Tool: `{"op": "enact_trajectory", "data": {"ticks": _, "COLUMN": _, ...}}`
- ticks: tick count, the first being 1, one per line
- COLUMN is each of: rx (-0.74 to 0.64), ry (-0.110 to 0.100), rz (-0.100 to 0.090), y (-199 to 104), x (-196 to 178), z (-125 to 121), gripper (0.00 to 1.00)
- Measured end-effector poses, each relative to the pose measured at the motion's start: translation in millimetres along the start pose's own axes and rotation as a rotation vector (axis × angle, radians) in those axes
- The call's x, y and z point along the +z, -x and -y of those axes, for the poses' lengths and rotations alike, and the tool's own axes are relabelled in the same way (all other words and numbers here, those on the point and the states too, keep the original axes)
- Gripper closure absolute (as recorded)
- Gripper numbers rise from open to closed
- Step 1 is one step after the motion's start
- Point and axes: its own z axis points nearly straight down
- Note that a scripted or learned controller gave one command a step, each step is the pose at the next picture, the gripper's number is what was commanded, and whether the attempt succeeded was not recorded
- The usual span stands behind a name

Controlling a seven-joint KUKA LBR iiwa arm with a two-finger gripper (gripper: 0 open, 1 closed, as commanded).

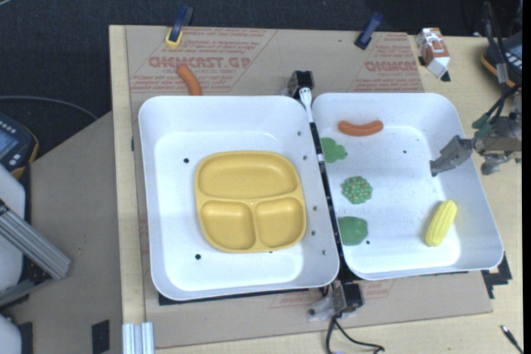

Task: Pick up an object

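The gripper (pixel 455 155) reaches in over the right bin's (pixel 390 261) right edge, above the corn (pixel 440 223); whether it is spread or pinched, I cannot tell.

grey metal claw at the end of the arm
the claw (pixel 455 155) is dull grey with angular, pointed finger pieces; thin dark cables run above it, and a small greenish part sits beside them.

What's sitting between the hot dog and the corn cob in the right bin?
Nothing. In the camera view, the stretch from the hot dog down to the corn cob is bare white floor of the right bin; the green items lie off to its left.
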Motion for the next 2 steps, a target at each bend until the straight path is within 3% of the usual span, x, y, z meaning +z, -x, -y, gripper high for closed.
{"op": "enact_trajectory", "data": {"ticks": 1, "rx": -0.003, "ry": 0.011, "rz": 0.003, "y": 0, "x": -5, "z": -2, "gripper": 0.00}}
{"op": "enact_trajectory", "data": {"ticks": 2, "rx": -0.004, "ry": 0.004, "rz": -0.001, "y": -10, "x": 45, "z": -7, "gripper": 0.00}}
